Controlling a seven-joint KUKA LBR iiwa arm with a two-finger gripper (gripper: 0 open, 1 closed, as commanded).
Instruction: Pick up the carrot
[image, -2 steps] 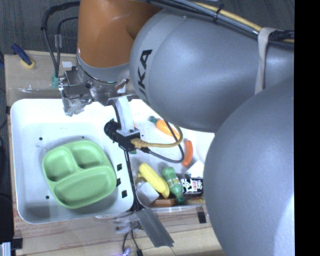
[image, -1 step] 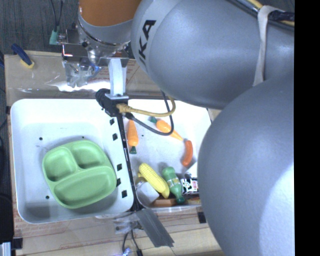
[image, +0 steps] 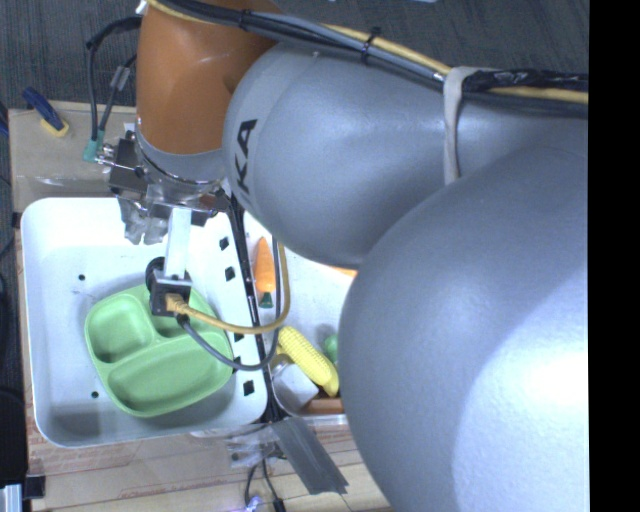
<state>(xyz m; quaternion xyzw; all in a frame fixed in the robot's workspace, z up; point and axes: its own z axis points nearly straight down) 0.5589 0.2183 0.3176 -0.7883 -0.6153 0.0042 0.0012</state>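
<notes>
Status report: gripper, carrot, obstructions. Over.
Gripper over left white bin, above green divided plate. Orange carrot apart, by the bins' shared edge, not held. Yellow corn cob nearby; grey arm overhangs both.

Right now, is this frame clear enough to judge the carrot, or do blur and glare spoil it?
Camera view: the arm looms close and soft-focused, with a bright sheen on its shell; the carrot beside it is small but fairly sharp; the green plate in the left bin is evenly lit.

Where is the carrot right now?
In the camera view, the carrot lies in the right-hand bin, along its left wall, right beside the big grey arm, with the yellow corn just below it.
</notes>
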